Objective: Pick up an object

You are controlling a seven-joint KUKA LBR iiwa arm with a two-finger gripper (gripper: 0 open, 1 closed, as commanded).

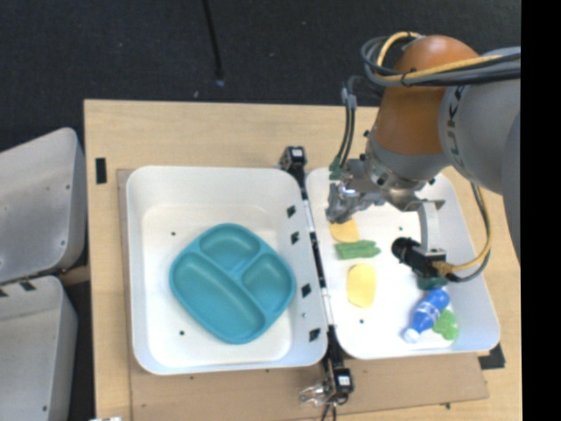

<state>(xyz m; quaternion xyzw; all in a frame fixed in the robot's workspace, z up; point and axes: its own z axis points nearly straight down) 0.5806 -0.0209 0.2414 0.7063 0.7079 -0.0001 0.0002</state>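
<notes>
Bench [105,130]: I see a pale wooden top that carries 2 shallow white bins side by side. Their inner walls meet along the middle of the bench.
Left bin [140,235]: it sits toward the bench's left edge and holds 1 item.
Teal tray [232,281]: a divided plate with 3 compartments. It lies flat in the middle of the left bin, turned off square to the bench's edges.
Right bin [473,323]: it sits toward the bench's right edge and holds 5 loose items.
Arm [421,103]: grey with an orange band. It reaches in over the bench's far right corner and hangs above the far half of the right bin.
Claw [344,202]: low over the far left part of the right bin, close to the wall shared with the left bin.
Claw state: I cannot tell from this view whether it is open or closed.
Yellow piece [345,232]: directly at the claw's tip, on the side toward the bench's near edge. I cannot tell whether the 2 touch.
Green pod [358,250]: it lies crosswise, just beside the yellow piece.
Yellow oval [361,285]: near the green pod, further toward the near edge and apart from it.
Blue bottle [426,314]: on its side, toward the bench's near right corner.
Green lump [448,325]: just beside the blue bottle, on the side toward the right edge.
</notes>
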